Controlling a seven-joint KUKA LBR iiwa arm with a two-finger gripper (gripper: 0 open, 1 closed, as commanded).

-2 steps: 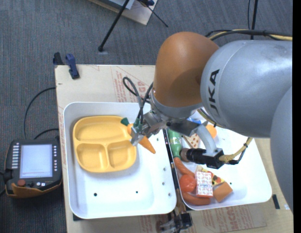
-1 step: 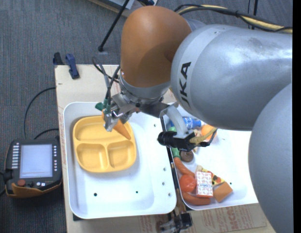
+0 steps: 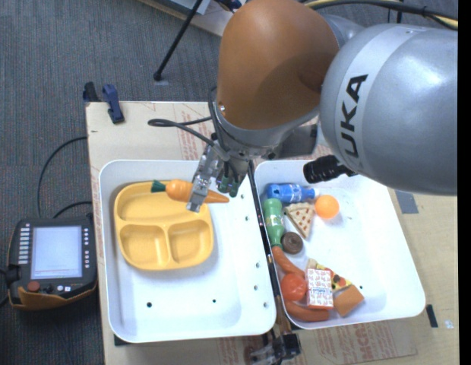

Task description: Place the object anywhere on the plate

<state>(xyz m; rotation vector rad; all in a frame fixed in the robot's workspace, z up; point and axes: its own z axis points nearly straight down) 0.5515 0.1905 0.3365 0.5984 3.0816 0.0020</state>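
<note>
Reaching down over the left bin [image 3: 182,310], the pincer [image 3: 201,192] hangs at the yellow plate [image 3: 163,245]'s upper right rim, its fingers closed on the toy carrot [image 3: 182,191], likely so it can drop inside; the carrot is orange, green-topped, lying level across that rim.

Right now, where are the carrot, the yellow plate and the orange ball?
carrot [image 3: 177,190]: camera view, on its orange body.
plate [image 3: 128,243]: camera view, on its left rim.
ball [image 3: 327,206]: camera view, on its middle, in the right bin.
</note>
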